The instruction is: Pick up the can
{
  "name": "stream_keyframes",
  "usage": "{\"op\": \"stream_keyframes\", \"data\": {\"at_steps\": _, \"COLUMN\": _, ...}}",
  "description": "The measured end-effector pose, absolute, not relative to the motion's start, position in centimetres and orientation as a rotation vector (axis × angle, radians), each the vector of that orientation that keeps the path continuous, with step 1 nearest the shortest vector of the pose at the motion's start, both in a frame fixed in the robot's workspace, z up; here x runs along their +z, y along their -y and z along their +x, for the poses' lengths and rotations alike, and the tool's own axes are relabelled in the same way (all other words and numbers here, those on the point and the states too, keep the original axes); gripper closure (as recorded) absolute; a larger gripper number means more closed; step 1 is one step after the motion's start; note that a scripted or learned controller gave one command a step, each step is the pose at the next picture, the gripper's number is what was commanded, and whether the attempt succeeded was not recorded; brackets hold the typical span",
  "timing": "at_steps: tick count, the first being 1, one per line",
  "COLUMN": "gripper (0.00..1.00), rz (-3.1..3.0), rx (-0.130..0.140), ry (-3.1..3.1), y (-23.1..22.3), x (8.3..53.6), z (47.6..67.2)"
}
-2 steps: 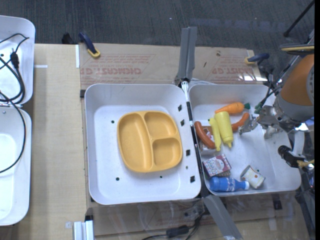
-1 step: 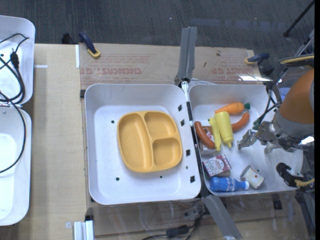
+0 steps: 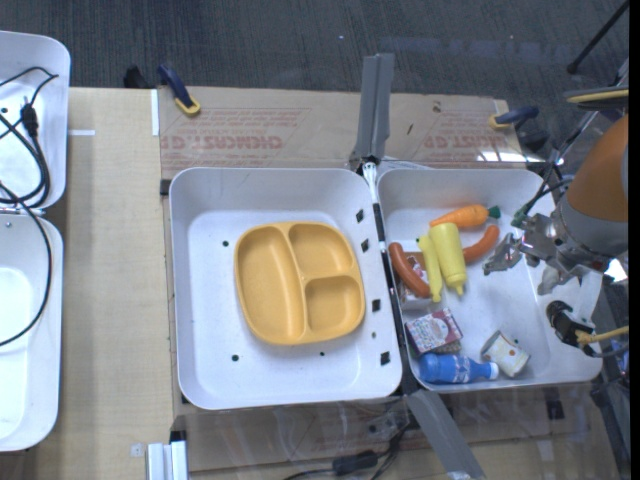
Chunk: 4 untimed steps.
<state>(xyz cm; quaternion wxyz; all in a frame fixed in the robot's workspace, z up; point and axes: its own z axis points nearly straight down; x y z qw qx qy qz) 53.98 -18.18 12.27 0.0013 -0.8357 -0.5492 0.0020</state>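
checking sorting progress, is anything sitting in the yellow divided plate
No, the yellow divided plate in the left bin shows bare compartments; the toys all lie in the right bin.

- Setting: robotics lab test bench.
- Evidence: two white bins [image 3: 190, 268] on cardboard sheet [image 3: 300, 133], clamps [image 3: 178, 90] left of the arm, loose cables [image 3: 25, 158], grey carpet [image 3: 300, 18].

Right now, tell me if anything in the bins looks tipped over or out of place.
In the right bin, the can lies tilted near the front wall, and the blue bottle lies flat beside it. The yellow tray sits askew in the left bin.
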Motion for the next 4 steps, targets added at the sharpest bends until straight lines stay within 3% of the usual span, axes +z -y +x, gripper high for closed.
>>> {"op": "stream_keyframes", "data": {"at_steps": 1, "gripper": 0.0, "rz": -2.816, "rx": 0.0, "ry": 1.369, "y": 19.9, "x": 9.0, "z": 49.2}}
{"op": "stream_keyframes", "data": {"at_steps": 2, "gripper": 0.0, "rz": -2.808, "rx": 0.009, "ry": 1.398, "y": 13.7, "x": 8.9, "z": 47.6}}
{"op": "stream_keyframes", "data": {"at_steps": 3, "gripper": 1.0, "rz": -2.807, "rx": 0.014, "ry": 1.393, "y": 13.8, "x": 9.6, "z": 47.6}}
{"op": "stream_keyframes", "data": {"at_steps": 4, "gripper": 1.0, "rz": -2.874, "rx": 0.01, "ry": 1.264, "y": 6.5, "x": 18.9, "z": 47.8}}
